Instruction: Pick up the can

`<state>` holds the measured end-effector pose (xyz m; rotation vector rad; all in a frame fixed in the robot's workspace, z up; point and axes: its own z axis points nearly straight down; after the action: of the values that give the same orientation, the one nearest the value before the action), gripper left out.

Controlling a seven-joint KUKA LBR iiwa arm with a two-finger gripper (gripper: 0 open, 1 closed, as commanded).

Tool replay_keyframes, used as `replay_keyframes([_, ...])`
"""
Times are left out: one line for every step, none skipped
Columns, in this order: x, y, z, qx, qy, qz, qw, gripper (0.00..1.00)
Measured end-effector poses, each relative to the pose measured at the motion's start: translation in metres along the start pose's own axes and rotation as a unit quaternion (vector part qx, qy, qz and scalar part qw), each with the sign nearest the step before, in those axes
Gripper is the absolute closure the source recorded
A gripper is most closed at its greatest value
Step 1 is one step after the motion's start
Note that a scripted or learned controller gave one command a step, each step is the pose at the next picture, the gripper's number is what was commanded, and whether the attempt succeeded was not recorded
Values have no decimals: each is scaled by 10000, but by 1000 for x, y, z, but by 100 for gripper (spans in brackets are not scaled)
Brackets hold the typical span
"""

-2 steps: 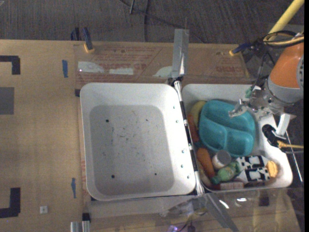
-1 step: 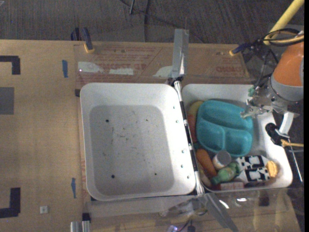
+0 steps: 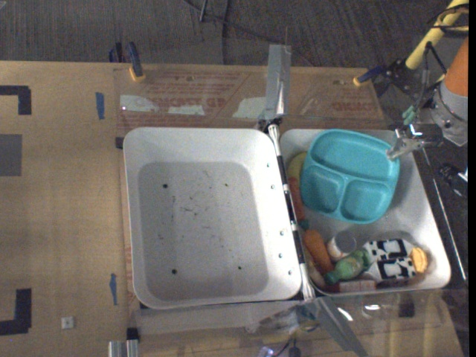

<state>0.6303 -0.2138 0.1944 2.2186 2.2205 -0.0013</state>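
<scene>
The claw (image 3: 401, 146) is hanging at the upper right of the frame, over the top right corner of the right bin (image 3: 435, 222), just beside the edge of a teal divided plate (image 3: 349, 175) that is lying tilted in that bin's upper half. Whether the claw is spread or pressed together cannot be told from this view. The can (image 3: 343, 242), a small grey cylinder, is sitting in the lower part of the right bin, just below the plate, crowded by an orange carrot (image 3: 317, 250), a green toy (image 3: 348, 266) and a black-and-white patterned box (image 3: 390, 257). The left bin (image 3: 141, 155) is filling the middle of the wooden counter (image 3: 59, 199).
</scene>
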Motion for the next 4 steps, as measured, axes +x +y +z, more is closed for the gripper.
replay_keyframes([48, 17, -34, 14, -13, 668, 9978, 100])
replay_keyframes([39, 34, -15, 54, -5, 2494, 9684, 100])
replay_keyframes([65, 33, -26, 42, -67, 3730, 9278, 100])
replay_keyframes([72, 36, -28, 18, 5, 3714, 9285, 0])
